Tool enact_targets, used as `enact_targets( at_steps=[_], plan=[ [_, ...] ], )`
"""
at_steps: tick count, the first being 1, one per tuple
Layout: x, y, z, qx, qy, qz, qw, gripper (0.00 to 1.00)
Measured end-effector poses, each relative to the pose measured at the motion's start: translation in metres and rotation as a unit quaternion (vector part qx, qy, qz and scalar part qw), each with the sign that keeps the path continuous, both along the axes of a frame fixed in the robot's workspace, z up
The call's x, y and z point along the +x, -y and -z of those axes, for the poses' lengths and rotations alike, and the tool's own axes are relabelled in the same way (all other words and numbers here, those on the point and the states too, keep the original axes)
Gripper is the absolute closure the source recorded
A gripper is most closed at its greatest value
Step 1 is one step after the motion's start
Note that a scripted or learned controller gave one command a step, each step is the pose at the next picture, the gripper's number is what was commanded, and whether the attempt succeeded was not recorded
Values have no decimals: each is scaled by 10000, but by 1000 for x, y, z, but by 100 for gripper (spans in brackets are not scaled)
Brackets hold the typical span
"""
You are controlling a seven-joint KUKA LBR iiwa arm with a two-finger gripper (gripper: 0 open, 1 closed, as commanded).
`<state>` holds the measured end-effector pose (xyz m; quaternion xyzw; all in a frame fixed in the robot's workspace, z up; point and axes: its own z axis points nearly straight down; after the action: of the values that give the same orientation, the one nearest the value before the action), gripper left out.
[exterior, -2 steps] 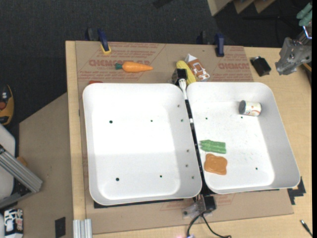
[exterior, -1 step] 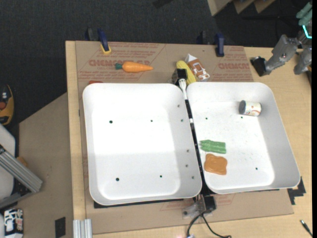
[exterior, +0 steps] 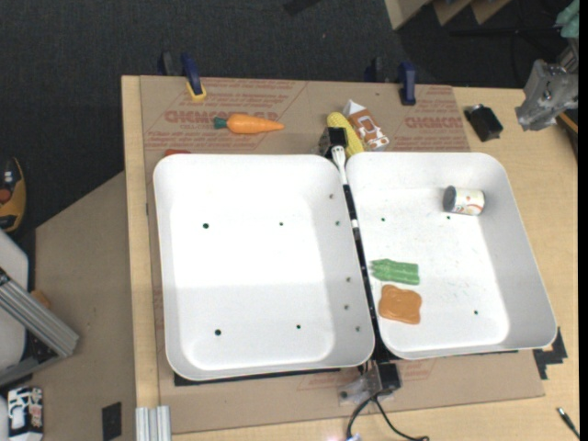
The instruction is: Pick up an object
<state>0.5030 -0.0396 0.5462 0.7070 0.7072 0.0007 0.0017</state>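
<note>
— Objects in the right bin (exterior: 514,246)?
— Three. A small white can (exterior: 464,200) lies on its side toward the far right corner; a green piece (exterior: 395,270) and an orange piece (exterior: 401,304) sit just beside each other along the bin's left wall, near the front.
— And the left bin (exterior: 184,246)?
— Bare white floor.
— The jaws (exterior: 542,99)?
— At the table's far right corner, well apart from the bins (whether open or closed I cannot tell). A toy carrot (exterior: 248,124) lies on the table behind the left bin.
</note>
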Motion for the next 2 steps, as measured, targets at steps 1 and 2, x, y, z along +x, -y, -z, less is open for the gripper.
enact_targets(
  at_steps=[1, 2],
  plan=[
    [0, 0, 0, 0, -5, 0, 10000, 0],
    [1, 0, -11, -6, 22, -1, 10000, 100]
  ],
)
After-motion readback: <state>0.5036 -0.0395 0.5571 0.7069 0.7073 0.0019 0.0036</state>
